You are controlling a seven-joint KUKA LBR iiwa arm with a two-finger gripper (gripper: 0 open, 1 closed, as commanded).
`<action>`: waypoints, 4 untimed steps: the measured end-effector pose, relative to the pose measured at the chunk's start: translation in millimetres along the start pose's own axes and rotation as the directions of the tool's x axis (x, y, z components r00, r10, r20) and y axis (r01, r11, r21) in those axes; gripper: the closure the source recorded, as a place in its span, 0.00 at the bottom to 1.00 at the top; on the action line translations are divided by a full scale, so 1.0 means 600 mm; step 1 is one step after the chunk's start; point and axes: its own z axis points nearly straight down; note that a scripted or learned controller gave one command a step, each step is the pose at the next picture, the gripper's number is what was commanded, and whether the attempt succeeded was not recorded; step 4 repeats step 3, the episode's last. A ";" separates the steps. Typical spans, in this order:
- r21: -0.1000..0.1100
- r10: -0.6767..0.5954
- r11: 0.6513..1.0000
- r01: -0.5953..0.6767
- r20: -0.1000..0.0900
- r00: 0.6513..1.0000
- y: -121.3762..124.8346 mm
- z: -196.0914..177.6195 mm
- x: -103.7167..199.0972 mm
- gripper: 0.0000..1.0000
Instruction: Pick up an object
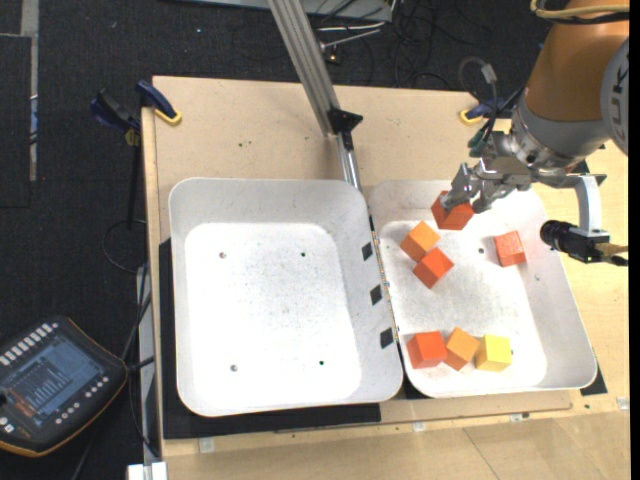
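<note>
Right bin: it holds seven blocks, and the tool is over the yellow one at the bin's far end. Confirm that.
Wrong on one point. The camera view shows the tool over a red block at the far end of the right bin, not the yellow one. The yellow block lies in the near row. The count of seven blocks holds.

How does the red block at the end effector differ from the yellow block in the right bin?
The red block sits between the end effector's fingers near the right bin's far edge; the yellow block lies near its near edge. The red one is apart from other blocks; the yellow one touches an orange block. They look similar in size.
</note>
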 end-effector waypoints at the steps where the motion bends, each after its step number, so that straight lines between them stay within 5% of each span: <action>1: 0.001 0.001 1.000 -0.001 0.000 1.000 -0.016 0.024 0.075 1.00; 3: 0.001 0.000 1.000 0.000 0.000 1.000 -0.068 0.070 0.246 1.00; 4: 0.001 0.000 1.000 0.000 0.000 1.000 -0.068 0.070 0.246 1.00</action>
